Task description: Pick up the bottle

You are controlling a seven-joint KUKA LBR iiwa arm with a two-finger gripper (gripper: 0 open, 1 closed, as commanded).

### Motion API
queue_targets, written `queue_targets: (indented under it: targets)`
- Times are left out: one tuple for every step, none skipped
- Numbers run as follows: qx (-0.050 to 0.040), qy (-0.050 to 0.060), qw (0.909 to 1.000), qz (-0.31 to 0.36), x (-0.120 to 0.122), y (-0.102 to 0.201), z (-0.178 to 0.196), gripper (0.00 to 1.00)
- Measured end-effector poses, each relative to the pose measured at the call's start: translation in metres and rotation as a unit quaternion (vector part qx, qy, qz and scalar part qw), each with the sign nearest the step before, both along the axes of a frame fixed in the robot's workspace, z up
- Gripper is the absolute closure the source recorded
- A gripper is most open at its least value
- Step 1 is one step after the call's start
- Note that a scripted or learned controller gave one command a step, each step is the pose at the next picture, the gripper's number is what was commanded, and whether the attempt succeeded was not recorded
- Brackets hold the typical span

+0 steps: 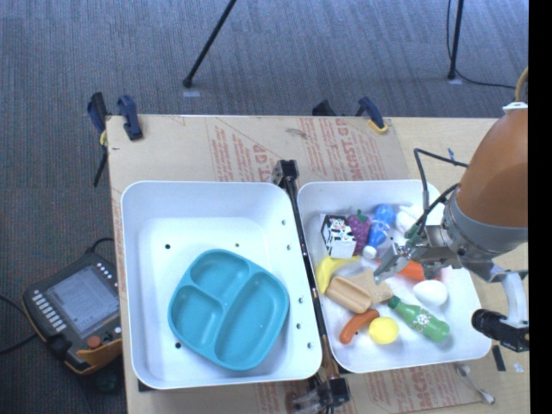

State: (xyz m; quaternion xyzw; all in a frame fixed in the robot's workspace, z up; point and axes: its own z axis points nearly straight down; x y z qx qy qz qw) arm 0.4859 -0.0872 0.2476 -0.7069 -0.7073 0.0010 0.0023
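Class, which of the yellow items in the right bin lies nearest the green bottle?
The round yellow lemon, just left of the green plastic bottle; the yellow banana lies farther away, by the divider.

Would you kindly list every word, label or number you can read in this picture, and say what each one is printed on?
"DO NOT": red print, seen upside down, on the cardboard sheet under the bins; this reading is tentative.
Other red print on the cardboard, including along its front edge: too blurred to read.
Green bottle, white label patch: too small to read.
Black-and-white box: markings unreadable.
Handheld pendant on the floor, screen: unreadable.
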Motion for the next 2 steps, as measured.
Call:
queue_targets:
  targets:
    - [0.0008, 0.001, 1.0000, -0.001, 0.000, 0.000, 0.009, 1.00]
    - [-0.0012, -0.001, 0.9887, -0.150, -0.010, 0.025, 0.058, 1.00]
